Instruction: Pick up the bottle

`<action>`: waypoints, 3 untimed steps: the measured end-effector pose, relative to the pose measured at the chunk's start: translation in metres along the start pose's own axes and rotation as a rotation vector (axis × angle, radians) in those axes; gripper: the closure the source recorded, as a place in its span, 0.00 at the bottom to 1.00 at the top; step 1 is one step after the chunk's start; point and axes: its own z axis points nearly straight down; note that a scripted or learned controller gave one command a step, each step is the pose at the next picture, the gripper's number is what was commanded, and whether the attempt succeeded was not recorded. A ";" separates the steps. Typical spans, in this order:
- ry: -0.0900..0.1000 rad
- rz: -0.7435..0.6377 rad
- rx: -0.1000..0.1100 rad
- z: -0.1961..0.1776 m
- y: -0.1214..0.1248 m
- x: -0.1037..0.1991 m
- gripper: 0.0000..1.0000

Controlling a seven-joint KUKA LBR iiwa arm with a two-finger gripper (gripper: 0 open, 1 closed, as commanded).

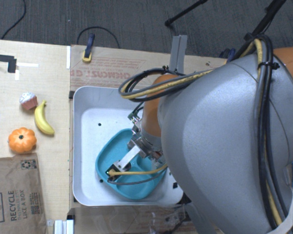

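Camera view: the grey arm [224, 143] is reaching in from the right & covering much of the white bin [78, 134]. The gripper [143, 147] is hanging low over a teal, bowl-shaped thing [109, 156] lying toward the bin's near side. Gripper open or closed: can't tell. Whether that teal thing is the bottle: can't tell either. Left of the bin, 1 banana [43, 118], 1 small orange pumpkin [22, 140] & 1 cupcake-like toy [28, 102] are lying near each other on the wood bench [20, 76].
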 end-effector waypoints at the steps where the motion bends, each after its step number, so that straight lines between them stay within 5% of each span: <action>1: 0.012 -0.007 -0.003 -0.012 0.000 0.006 1.00; 2: -0.004 0.122 -0.004 -0.194 -0.082 0.026 1.00; 3: -0.003 0.476 -0.003 -0.097 -0.072 0.000 1.00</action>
